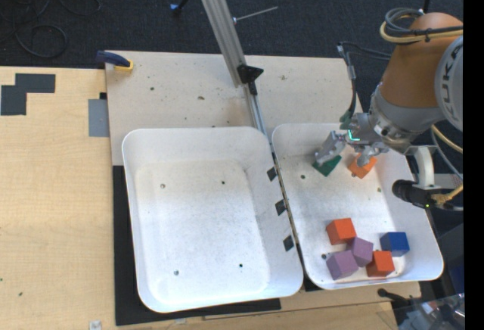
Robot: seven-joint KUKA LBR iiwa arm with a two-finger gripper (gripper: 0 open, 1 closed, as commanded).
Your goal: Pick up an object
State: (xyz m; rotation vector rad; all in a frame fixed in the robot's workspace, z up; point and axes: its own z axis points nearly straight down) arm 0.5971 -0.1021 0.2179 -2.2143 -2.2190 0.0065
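Tool over the right bin, near a green and an orange block.
The tool (346, 150) is seen above the right bin (306, 203); whether its fingers are apart cannot be told. A green block (327, 165) and an orange block (361, 166) lie just beside it; more blocks (363, 249) are clustered at the bin's near corner.

Robotics lab: arm (423, 71), cabled floor (45, 10)

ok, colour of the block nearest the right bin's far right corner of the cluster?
Blue block, in the right bin, clearest in the camera view.
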